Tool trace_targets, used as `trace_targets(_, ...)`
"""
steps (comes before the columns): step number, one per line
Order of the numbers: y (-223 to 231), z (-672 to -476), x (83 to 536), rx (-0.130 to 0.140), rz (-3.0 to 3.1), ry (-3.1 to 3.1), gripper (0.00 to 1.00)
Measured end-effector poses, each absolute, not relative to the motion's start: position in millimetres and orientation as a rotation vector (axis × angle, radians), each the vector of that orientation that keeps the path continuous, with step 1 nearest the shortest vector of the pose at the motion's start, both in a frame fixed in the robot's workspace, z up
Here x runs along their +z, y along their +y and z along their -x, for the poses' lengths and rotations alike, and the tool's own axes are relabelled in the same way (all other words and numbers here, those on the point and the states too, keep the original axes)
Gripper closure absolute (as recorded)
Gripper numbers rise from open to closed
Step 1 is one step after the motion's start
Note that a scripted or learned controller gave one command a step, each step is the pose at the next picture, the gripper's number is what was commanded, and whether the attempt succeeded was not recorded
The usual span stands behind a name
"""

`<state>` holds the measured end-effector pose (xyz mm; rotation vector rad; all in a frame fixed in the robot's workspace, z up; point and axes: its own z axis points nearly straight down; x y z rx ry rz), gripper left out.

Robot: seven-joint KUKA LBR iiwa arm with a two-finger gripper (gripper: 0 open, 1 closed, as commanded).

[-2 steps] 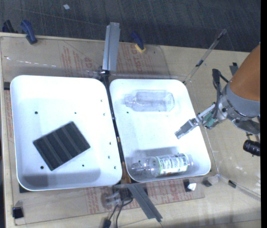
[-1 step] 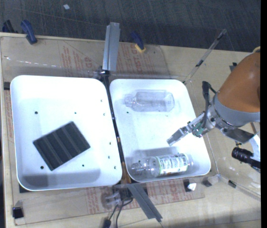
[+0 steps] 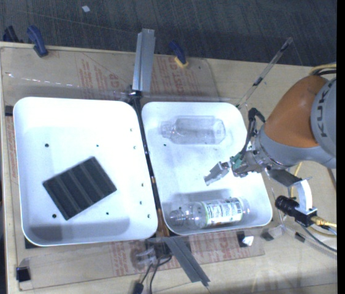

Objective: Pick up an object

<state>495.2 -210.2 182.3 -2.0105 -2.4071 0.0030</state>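
Clear plastic is catching glare in the right bin [image 3: 255, 164]: one bottle [image 3: 193, 130] is lying at twelve o'clock, a labelled bottle [image 3: 209, 212] at six. The gripper [image 3: 216, 172] is hovering between them, carrying nothing; its opening I cannot tell. It should be lining up across the labelled bottle's narrow width, descending squarely. A dark ribbed pad [image 3: 79, 187] is sitting in the left bin [image 3: 25, 139].

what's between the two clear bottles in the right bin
In the camera view, the gripper hangs over the bare white bin floor between the empty clear bottle and the labelled bottle.
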Motion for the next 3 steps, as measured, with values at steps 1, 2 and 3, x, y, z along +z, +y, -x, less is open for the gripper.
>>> trace_targets(1,-210,-477.3,149,0.002,1.955,-2.457,0.00)
trace_targets(2,-131,-528.9,125,0.003,1.952,-2.458,0.00)
trace_targets(3,-147,-497.8,136,0.003,1.984,-2.432,0.00)
